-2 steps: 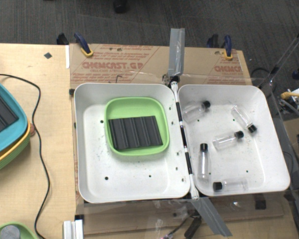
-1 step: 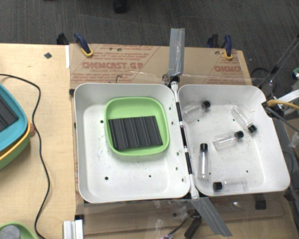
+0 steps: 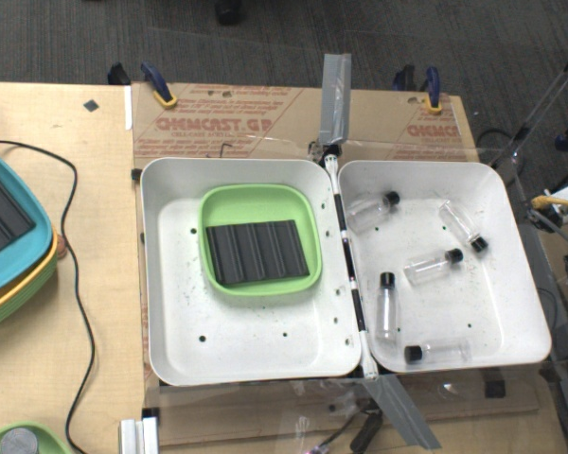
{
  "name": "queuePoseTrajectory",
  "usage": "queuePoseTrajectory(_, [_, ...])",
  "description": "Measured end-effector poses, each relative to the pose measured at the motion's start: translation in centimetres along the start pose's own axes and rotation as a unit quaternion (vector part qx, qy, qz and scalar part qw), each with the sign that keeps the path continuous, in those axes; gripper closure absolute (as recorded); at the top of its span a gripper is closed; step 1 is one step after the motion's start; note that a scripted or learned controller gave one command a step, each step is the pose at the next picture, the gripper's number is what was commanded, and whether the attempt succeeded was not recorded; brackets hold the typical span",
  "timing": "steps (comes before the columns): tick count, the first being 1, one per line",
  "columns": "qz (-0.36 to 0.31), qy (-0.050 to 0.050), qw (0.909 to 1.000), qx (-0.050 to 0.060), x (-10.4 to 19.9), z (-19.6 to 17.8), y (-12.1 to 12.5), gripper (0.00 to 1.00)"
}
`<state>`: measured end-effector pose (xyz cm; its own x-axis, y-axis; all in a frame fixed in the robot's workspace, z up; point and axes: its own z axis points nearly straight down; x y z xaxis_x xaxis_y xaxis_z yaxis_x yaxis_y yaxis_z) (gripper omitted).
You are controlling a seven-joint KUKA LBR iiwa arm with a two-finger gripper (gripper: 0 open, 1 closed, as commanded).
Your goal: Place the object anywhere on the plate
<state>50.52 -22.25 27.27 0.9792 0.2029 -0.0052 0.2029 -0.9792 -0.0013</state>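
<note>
Clear plastic vials with black caps, 5 of them, lie scattered in the right bin (image 3: 497,320), all on their sides and none touching another. The first vial (image 3: 372,210) lies near the bin's far left corner, its cap pointing right. The second vial (image 3: 457,223) lies toward the far right, slanting with its cap at the nearer end. The third vial (image 3: 428,268) lies about mid-bin, cap at its right end, just short of the second one's cap. The fourth vial (image 3: 387,308) lies lengthwise near the left wall, cap at the far end. The fifth vial (image 3: 442,351) lies along the near wall, cap to the left.

Across the divide, the green plate (image 3: 256,198) sits in the far half of the left bin (image 3: 175,301), square with rounded corners, and bears a dark ribbed insert (image 3: 257,252) with no vial on it.

Whether the claw is open or closed cannot be told.

Under both bins lies a cardboard sheet (image 3: 218,121) with red print, held by 2 blue and orange clamps (image 3: 157,85) at its far edge. On the wooden bench (image 3: 38,367) to the left, a black cable (image 3: 76,253) curls past a teal and yellow container (image 3: 14,253).
</note>
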Motion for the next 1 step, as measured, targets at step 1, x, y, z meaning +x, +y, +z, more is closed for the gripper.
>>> queuePoseTrajectory(1, [0.002,0.0,1.0,0.001,-2.02,-1.01,-1.08,0.0])
